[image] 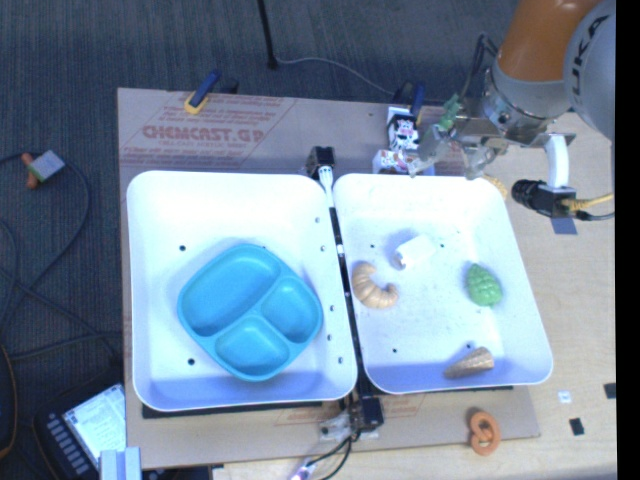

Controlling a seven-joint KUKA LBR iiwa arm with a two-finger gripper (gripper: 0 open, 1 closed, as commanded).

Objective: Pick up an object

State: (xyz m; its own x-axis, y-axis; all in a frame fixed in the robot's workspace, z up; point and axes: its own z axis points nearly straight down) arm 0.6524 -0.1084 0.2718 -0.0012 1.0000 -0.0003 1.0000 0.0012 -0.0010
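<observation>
well, the gripper [452,160] hangs over the far rim of the right bin [520,258], its two fingers parted a little with nothing between them — so no object is held yet.

the choices lie in that right bin: a croissant [374,286] near the left wall, a small white piece [413,249] just beyond it toward the middle, a green lumpy object [485,285] toward the right wall, and a cone-shaped piece [470,363] at the near edge. all look like small toy food, probably light and stiff, perhaps a bit slick. the croissant seems the kindest target — i'd pinch it across the narrow middle of its curve, not the tapering ends. the green one is rounded and may roll out of a pinch. the cone lies close against the near wall, leaving little room for a finger.

the left bin [150,268] bears a blue divided plate [250,310]. both bins sit on a brown board [230,133] on the bench; the bin floors look smooth, so things could slide if nudged. beyond is dark carpet [80,28] with cables, and an orange ring [484,431] lies outside the bins at the near edge.
</observation>
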